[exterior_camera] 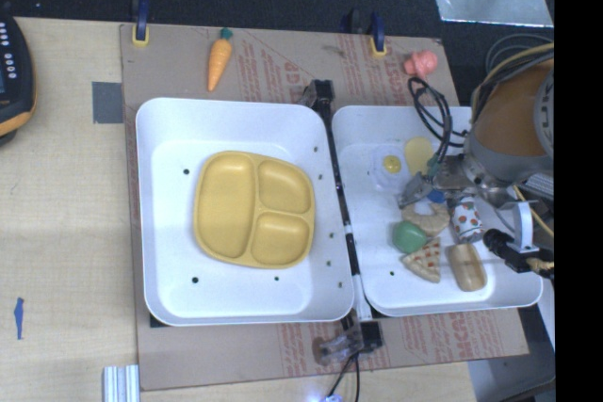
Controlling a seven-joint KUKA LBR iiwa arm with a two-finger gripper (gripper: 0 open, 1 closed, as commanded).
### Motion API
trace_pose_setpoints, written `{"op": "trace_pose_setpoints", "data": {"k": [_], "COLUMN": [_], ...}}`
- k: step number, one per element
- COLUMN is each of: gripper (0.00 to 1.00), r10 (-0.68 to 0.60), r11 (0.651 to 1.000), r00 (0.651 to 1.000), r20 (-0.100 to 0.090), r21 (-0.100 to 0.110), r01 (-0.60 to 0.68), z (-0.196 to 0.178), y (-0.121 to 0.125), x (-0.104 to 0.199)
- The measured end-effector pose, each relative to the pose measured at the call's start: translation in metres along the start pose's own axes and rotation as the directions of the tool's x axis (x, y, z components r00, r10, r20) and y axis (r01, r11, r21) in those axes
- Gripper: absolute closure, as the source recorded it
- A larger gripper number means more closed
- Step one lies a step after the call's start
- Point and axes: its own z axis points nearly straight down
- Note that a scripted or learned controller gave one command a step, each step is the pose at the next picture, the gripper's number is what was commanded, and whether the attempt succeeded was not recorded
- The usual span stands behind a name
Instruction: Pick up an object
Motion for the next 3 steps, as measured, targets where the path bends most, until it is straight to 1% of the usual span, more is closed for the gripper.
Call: {"op": "trace_pose_setpoints", "data": {"k": [1,2,3], "gripper": [1.00,0.00,0.00], "r10": [0.001,0.000,-0.001], "r11": [1.000,1.000,1.000], "r00": [1.000,1.000,1.000], "r20": [0.005,0.006,0.007], "r21": [-0.008,-0.008,-0.015], "r01": [-0.001,0.000,0.001], "z": [-0.012,-0.011,-0.002], "y": [0.004,0.004,0.063], "x": [-0.004,-0.004,-0.051]}}
